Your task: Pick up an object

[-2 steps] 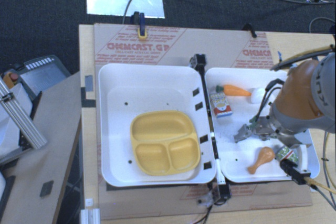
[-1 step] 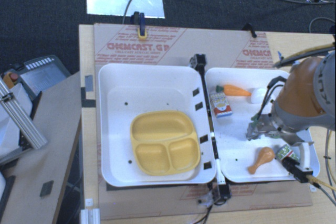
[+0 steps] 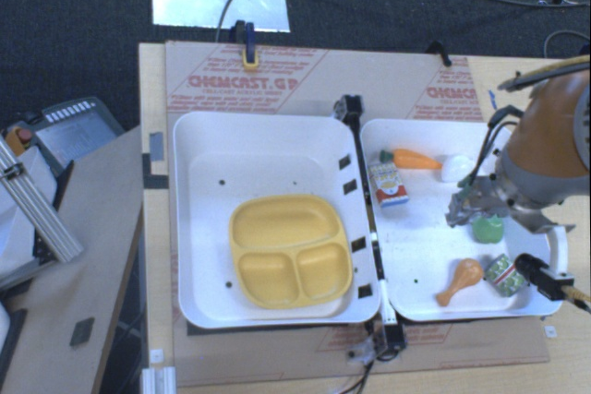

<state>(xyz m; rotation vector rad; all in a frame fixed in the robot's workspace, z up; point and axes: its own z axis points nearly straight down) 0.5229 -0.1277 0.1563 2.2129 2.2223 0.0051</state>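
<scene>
While the jaws (image 3: 468, 207) hover over the right bin (image 3: 420, 291), grip unclear, the cardboard (image 3: 240, 80) reads "CHEMCAST GP".

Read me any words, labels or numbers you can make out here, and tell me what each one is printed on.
"CHEMCAST GP": red print on the brown protective sheet under the bins, left side.
"CHEMCAST": repeated on the right side, slanted, partly cut off.
Small carton: print too small to read.
Green-patterned packet: unreadable.

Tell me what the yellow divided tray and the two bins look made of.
Yellow tray: probably moulded plastic, matte, with soft rounded compartment edges. Left bin and right bin: seemingly thin formed white plastic, slightly glossy, with rounded corners; the material can't be confirmed.
</scene>
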